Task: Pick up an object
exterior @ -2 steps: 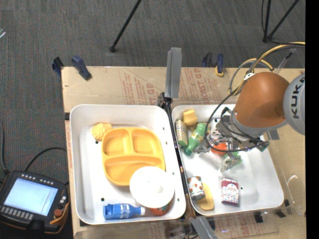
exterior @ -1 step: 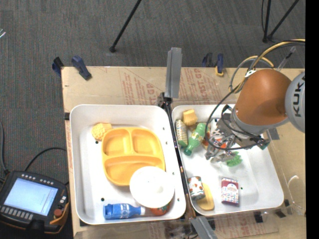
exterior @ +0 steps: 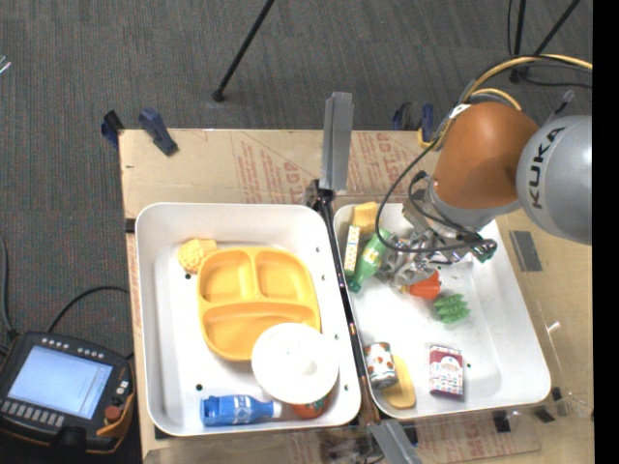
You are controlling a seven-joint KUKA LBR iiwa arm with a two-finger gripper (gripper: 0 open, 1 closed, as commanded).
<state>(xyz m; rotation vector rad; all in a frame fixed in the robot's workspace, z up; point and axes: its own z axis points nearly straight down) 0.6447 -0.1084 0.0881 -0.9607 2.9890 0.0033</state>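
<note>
While arm (exterior: 484, 162) reaches down into right bin (exterior: 503, 356), gripper (exterior: 416, 259) grip state unclear

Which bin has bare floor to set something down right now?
Right bin: bare floor between the green toy and the red box, and along its far right side. Left bin is crowded by the yellow tray and white lid.

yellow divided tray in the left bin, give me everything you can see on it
The yellow divided tray looks like moulded plastic, with rounded corners and raised ridges forming three compartments: two smaller ones at the far side, one wide one nearer the camera. It lies flat, right way up, slightly rotated in the left bin. A white round lid overlaps its near right corner. A small yellow bumpy toy sits at its far left corner, apparently touching. The visible compartments hold nothing.
</note>
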